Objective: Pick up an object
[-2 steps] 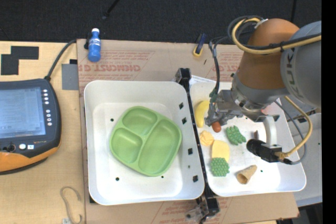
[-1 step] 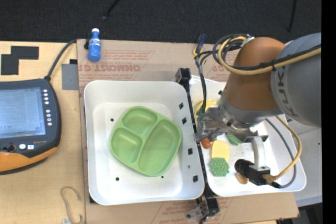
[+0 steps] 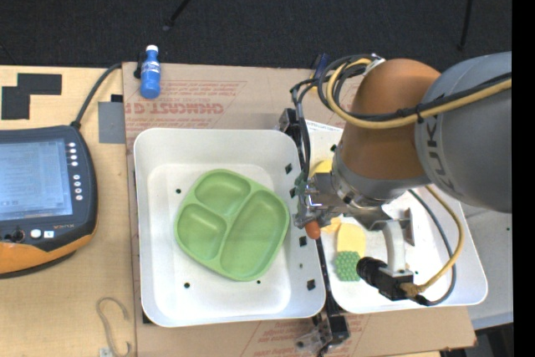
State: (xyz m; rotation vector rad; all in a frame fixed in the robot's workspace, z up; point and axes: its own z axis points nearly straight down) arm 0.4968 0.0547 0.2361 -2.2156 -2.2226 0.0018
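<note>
- Arm (image 3: 393, 130): it reaches in from the right, and its orange-banded wrist hangs over the left half of the right bin (image 3: 472, 284); the wrist's bulk hides the jaws, so whether they are open or closed cannot be told
- Nearest candidates: a yellow block (image 3: 349, 239) and a green knobbly piece (image 3: 345, 265) lie in the right bin, just on the near-edge side of the wrist; the green piece is touching or just beside the yellow block's near end
- Axis: together the pair forms a short column running far-to-near in the view, roughly parallel to the wall between the bins; neither piece shows a distinct pointed end
- Judged relation: the jaws probably sit just to the far side of the yellow block or partly above it, so a short shift toward the near edge should centre them; closing left to right, across the column's narrow width, looks the better fit
- Alternative — a green divided plate (image 3: 232, 223) lies flat in the left bin (image 3: 150, 180), well apart from the wrist, its long axis slanting from far left to near right; its broad, low form probably suits the jaws poorly
</note>
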